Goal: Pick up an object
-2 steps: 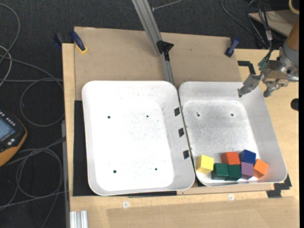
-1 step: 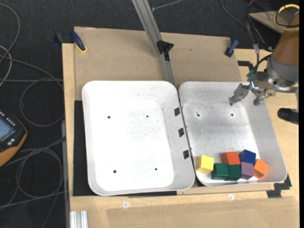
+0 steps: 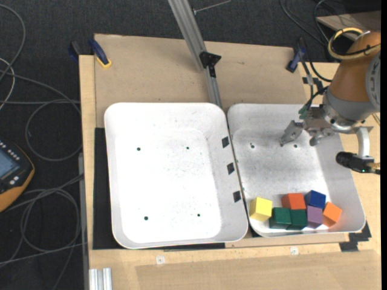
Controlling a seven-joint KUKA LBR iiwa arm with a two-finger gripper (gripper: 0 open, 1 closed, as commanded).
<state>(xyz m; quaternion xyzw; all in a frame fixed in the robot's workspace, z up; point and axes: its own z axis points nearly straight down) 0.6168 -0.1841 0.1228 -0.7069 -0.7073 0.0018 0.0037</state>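
I see the gripper (image 3: 304, 136) with its jaws spread wide, nothing between them — it hangs over the bare upper part of the right bin (image 3: 272, 168). Well below the jaws, along the bin's near edge, the blocks cluster: yellow block (image 3: 262, 208), green block (image 3: 288, 218), orange block (image 3: 332, 212).

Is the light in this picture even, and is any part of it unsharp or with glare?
Camera view: light is soft and even; the blocks cast only faint shadows on the right bin. The left bin is bright white, with little surface detail, but shows no strong glare. The gripper looks slightly soft; the blocks are sharper.
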